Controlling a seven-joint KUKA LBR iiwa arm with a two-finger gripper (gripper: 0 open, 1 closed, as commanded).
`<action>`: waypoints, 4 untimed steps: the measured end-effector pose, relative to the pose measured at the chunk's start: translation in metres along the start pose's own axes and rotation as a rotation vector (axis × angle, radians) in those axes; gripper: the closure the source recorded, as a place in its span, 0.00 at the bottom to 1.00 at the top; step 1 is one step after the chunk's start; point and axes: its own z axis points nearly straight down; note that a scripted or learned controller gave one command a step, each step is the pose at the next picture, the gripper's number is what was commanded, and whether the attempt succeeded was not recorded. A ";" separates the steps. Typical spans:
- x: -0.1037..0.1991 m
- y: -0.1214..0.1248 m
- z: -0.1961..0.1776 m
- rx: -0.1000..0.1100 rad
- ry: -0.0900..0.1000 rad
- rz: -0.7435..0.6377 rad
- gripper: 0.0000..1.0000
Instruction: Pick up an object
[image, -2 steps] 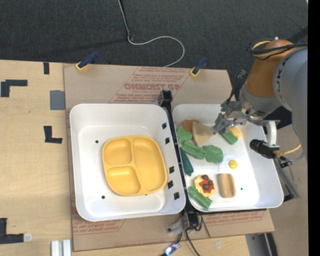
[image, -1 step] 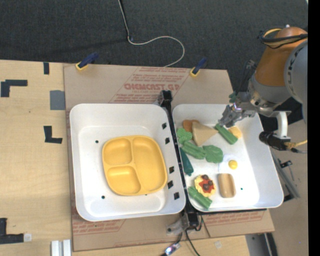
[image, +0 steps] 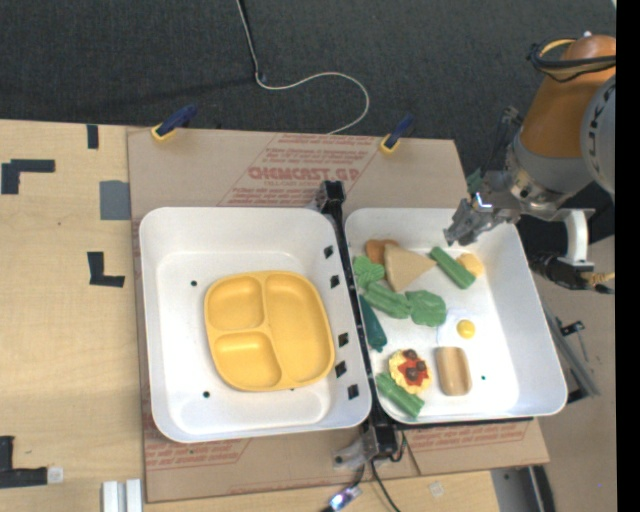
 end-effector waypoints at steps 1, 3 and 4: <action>0.060 -0.021 0.007 0.005 0.001 -0.004 1.00; 0.110 -0.046 -0.007 0.004 0.000 0.000 1.00; 0.110 -0.034 0.006 0.004 -0.002 0.000 1.00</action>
